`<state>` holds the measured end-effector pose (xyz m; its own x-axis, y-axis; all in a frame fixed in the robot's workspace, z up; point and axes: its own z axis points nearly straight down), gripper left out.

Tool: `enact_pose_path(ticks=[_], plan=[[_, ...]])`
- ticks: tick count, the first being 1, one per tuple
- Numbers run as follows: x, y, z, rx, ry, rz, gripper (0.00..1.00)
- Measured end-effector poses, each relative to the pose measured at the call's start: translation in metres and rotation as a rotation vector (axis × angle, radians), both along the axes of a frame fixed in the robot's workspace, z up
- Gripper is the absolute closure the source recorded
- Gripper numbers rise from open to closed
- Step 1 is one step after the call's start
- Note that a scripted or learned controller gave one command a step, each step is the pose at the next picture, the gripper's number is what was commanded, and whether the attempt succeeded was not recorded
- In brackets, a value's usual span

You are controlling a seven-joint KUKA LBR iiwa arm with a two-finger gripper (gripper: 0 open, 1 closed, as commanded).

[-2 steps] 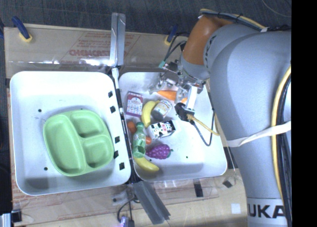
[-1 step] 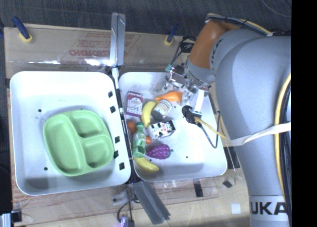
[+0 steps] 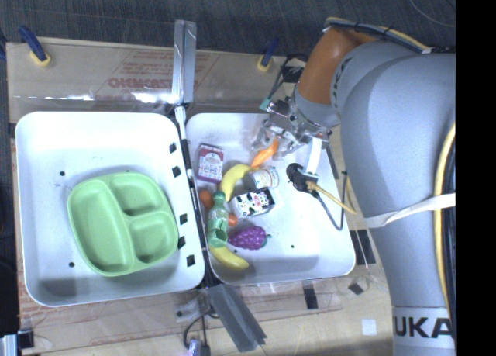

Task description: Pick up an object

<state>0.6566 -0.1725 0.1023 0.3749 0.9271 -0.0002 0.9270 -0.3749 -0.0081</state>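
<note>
The right bin (image 3: 329, 246) holds a pile of toy foods. An orange carrot (image 3: 264, 154) lies near the bin's back, and my gripper (image 3: 277, 139) hangs right over its upper end, touching or nearly touching it. Below the carrot are a yellow banana (image 3: 232, 178), a small can (image 3: 265, 178), a red packet (image 3: 209, 163) and a black-and-white carton (image 3: 253, 203). Purple grapes (image 3: 248, 237), a green bottle (image 3: 218, 219) and a second banana (image 3: 229, 258) sit toward the front left.
The left bin (image 3: 46, 145) holds a green divided plate (image 3: 124, 222). A metal divider (image 3: 184, 60) stands between the bins at the back. The arm's grey body (image 3: 395, 153) covers the bench's right side, and a black cable (image 3: 322, 191) trails over the right bin.
</note>
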Motion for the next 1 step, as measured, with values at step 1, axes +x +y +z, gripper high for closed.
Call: enact_pose_path(ticks=[1], plan=[[0.0007, 0.0604, 0.1100, -0.002, -0.007, 0.055, 1.00]])
